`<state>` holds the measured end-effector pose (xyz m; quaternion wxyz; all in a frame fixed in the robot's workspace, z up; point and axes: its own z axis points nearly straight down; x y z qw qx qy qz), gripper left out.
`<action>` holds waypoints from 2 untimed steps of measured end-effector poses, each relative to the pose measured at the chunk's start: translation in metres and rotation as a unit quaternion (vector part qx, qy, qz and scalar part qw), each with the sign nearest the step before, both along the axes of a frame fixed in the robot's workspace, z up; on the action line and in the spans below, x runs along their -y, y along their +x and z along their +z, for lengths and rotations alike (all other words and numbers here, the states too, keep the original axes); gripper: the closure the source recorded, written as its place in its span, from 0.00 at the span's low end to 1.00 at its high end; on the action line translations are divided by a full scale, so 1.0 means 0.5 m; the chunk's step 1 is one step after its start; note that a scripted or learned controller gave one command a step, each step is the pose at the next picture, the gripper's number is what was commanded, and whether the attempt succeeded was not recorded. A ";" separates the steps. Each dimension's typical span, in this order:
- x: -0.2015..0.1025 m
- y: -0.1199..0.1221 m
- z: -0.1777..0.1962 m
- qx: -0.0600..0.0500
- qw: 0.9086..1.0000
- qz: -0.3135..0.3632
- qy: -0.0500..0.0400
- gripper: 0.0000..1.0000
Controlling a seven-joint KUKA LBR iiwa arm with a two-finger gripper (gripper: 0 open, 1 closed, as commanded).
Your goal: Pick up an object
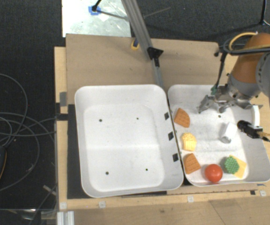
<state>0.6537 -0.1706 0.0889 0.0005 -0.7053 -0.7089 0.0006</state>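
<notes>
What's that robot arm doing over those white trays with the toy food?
The grey and orange robot arm reaches in over the right bin, trying to pick something up. Its gripper hangs near the back of that bin and holds nothing yet. The toy food sits along the bin's left and front: two orange pieces, a yellow piece, a red tomato and a green piece.

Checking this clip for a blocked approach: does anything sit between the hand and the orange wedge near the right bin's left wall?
Nothing visible does. The hand hovers over the right bin near its back; bare bin floor lies between it and the orange wedge. The yellow piece sits nearer the camera, off that line.
</notes>
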 end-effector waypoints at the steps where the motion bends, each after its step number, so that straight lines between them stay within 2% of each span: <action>1: 0.001 0.004 0.029 0.003 1.000 0.001 -0.001 1.00; 2: 0.001 0.004 0.160 0.005 1.000 0.000 -0.001 1.00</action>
